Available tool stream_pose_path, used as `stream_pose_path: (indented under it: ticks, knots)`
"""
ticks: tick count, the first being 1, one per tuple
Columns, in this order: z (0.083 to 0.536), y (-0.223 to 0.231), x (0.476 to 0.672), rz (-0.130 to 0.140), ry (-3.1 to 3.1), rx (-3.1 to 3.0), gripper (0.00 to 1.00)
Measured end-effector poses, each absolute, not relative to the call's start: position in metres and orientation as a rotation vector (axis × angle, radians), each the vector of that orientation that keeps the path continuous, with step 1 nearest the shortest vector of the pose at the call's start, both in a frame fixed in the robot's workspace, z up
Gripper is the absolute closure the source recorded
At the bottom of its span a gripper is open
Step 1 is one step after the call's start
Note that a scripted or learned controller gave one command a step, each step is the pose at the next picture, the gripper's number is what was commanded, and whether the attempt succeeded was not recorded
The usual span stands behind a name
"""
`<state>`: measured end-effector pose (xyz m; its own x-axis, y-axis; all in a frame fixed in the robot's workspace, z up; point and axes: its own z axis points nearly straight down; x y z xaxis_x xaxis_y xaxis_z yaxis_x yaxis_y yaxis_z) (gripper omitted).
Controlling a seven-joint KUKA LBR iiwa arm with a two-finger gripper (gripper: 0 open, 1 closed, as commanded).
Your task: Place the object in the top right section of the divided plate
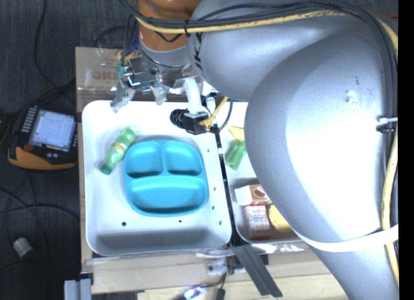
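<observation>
The gripper point(138, 96) hangs over the far rim of the left bin point(97, 227), fingers spread apart with nothing between them. The green bottle point(117, 149) lies below it in this view, a little to the left, beside the blue divided plate point(167, 179) and touching its left edge; its long axis runs on a slant, cap end lower left (the plate's top right section point(183, 158) sits bare, just right of the bottle)

You had open bin floor around the blue divided plate point(167, 176) on its near and right sides. A green bottle point(117, 150) lay against its left rim, and the arm's bulk point(310, 111) overhung most of the right bin point(240, 227).
</observation>
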<state>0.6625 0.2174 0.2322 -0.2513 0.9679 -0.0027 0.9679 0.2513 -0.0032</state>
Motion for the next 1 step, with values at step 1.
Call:
stream_pose_path:
  ticks: [1]
  knots:
    - [0.2417, 0.2172, 0.6630, -0.008, 2.484, 1.921, 1.00]
